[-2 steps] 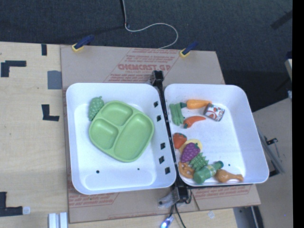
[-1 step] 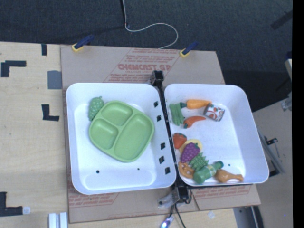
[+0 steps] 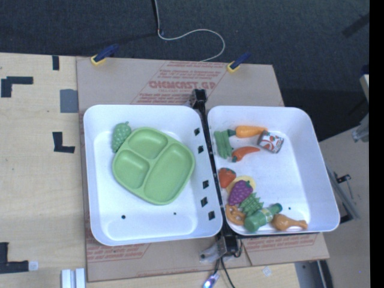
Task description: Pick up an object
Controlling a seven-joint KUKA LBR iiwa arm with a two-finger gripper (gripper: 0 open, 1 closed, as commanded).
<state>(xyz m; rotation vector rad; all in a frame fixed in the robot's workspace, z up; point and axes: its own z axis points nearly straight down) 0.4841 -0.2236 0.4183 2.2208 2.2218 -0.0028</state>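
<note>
Right bin (image 3: 294, 173): carrot (image 3: 249, 131), can (image 3: 270, 141), grapes (image 3: 239, 192) near its left wall. Left bin (image 3: 150, 221): green tray (image 3: 153, 165). Claw state and position relative to them: can't tell.

A divided plate (image 3: 153, 165) lies in the left bin (image 3: 102, 221); toy foods (image 3: 249, 206) crowd the right bin (image 3: 312, 179).

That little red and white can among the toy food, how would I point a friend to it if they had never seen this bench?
Start at the right-hand white bin, the one scattered with toy food, and look toward its far edge. Just right of the orange carrot lies the small can, tipped on its side. It is the only red-and-white, cylinder-shaped piece there; its neighbours are all fruit and vegetable shapes.
</note>
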